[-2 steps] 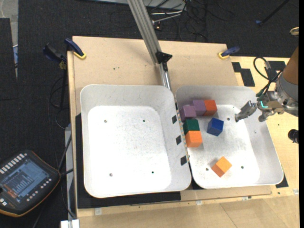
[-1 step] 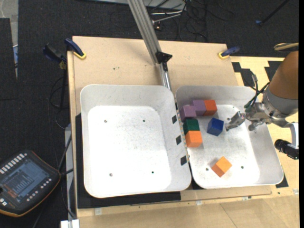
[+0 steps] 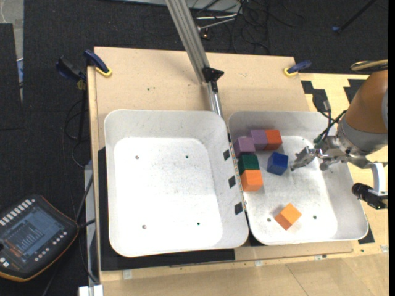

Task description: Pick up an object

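Gripper [image 3: 303,157] just right of blue cube [image 3: 278,163] (jaw state unclear, too small); probably centre over cube, descend straight.

Two white bins [image 3: 166,119] on bench [image 3: 154,73].

A blue cube [image 3: 278,163] sits just beside the claw [image 3: 300,159], tilted a little. Farther from the claw, a green block [image 3: 249,162] touches an orange one [image 3: 252,180]. Two purple blocks [image 3: 252,141] and an orange block [image 3: 273,139] huddle nearby. Another orange cube [image 3: 287,216] lies well apart, turned askew.
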Controlling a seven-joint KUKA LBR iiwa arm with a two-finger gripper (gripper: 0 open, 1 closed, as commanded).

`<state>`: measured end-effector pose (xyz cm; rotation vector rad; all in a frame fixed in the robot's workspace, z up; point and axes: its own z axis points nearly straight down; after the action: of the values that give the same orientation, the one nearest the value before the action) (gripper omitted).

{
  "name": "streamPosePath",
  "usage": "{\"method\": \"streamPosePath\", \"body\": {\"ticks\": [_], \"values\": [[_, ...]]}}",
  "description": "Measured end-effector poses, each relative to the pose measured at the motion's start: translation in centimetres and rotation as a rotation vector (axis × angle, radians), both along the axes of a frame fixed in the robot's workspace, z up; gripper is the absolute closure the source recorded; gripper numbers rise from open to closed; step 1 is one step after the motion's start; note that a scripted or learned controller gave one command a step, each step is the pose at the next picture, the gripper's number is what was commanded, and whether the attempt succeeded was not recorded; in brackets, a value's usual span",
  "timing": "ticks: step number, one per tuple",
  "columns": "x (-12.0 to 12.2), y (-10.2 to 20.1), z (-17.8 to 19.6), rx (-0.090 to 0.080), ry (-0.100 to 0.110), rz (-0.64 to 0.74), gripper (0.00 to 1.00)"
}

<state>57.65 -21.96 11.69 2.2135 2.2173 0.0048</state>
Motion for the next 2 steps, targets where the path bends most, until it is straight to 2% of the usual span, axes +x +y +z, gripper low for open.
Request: {"method": "streamPosePath", "body": {"ticks": [1,2], "values": [[-0.1,0.1,0.6,0.002,0.004,0.0,1.0],[-0.2,0.3,7.0,0.001,0.001,0.001,1.0]]}}
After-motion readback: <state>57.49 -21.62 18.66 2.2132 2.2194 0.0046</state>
